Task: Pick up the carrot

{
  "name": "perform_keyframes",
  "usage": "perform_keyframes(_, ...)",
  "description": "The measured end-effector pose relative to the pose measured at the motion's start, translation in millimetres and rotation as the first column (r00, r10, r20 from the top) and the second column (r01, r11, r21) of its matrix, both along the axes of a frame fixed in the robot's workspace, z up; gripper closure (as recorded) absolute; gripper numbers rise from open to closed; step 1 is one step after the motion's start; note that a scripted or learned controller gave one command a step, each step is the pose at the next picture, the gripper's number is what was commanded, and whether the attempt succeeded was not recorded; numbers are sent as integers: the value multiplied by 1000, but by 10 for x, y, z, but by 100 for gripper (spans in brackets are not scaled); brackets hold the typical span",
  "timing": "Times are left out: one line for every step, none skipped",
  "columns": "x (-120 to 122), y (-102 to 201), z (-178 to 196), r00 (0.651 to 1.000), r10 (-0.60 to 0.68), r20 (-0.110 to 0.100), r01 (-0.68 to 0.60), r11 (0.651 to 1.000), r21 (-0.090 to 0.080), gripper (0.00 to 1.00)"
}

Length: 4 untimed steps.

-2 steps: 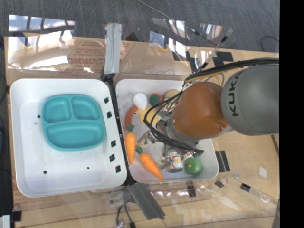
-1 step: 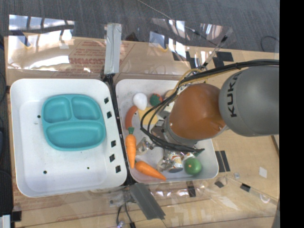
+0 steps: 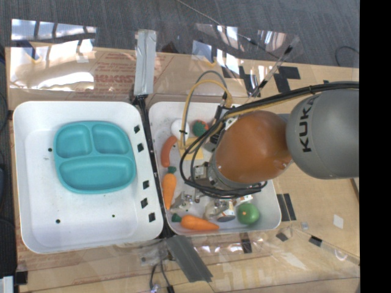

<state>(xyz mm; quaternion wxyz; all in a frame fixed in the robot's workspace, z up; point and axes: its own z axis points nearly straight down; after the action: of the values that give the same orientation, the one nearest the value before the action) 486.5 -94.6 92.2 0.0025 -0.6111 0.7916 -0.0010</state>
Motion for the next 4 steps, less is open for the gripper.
perform_keyframes(-28,-17,-1,860,510,2,-510,860,-2,0)
perform_keyframes(391,57,-8,785,619,-4,-619,785,1,0)
perform_keyframes(90,-61,-20,860,510,-9,-510,860,3,0)
perform_keyframes(-30,-15,35,775,632,11,-632,775,-14,0)
